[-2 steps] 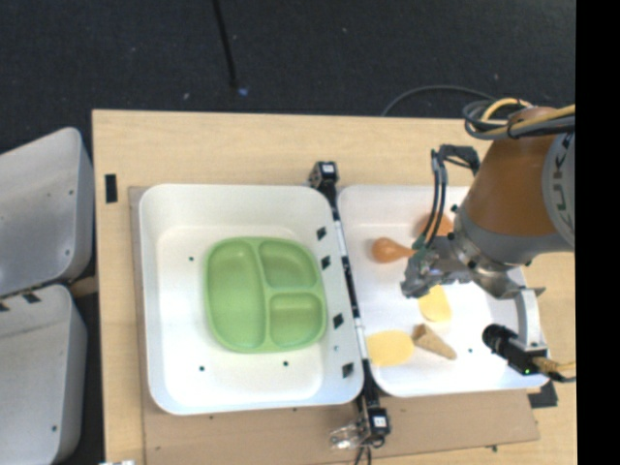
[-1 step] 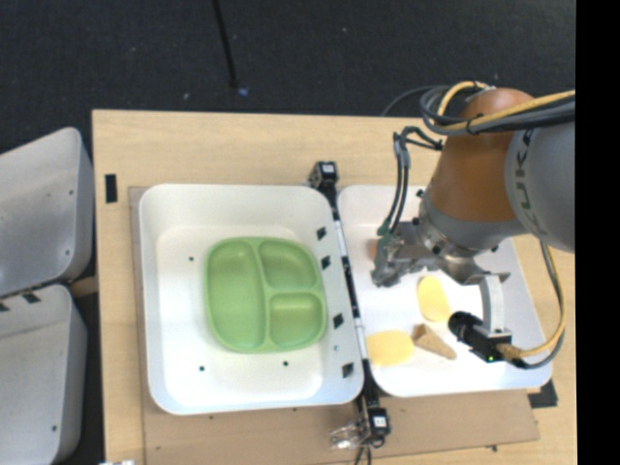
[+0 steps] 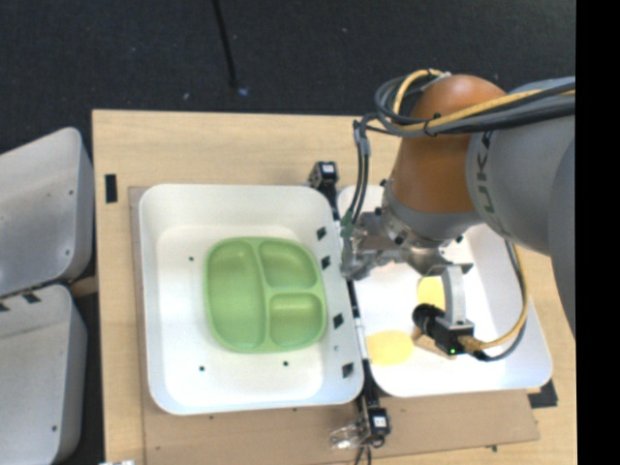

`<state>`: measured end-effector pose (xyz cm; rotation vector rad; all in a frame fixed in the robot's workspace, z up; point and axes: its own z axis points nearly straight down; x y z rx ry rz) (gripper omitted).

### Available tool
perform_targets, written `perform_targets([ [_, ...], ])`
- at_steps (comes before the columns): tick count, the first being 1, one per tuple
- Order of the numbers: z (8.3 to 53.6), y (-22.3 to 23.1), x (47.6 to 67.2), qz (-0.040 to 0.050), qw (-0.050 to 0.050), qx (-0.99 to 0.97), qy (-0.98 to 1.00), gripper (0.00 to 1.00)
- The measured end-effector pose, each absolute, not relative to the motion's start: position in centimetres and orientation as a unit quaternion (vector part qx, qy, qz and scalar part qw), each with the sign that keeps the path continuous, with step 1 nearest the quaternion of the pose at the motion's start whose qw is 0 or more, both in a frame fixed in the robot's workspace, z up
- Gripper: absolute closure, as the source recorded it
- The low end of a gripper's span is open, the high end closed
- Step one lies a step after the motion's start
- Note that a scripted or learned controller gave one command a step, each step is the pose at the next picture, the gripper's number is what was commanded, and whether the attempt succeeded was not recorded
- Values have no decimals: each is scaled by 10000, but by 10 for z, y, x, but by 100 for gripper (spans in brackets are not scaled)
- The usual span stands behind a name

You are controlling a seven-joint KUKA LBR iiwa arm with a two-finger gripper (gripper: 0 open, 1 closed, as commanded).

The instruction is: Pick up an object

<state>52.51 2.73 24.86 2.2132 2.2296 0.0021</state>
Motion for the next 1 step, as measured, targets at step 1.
perform_targets([
  [1, 236, 77, 535, 2, -1, 7047, 7095, 100],
])
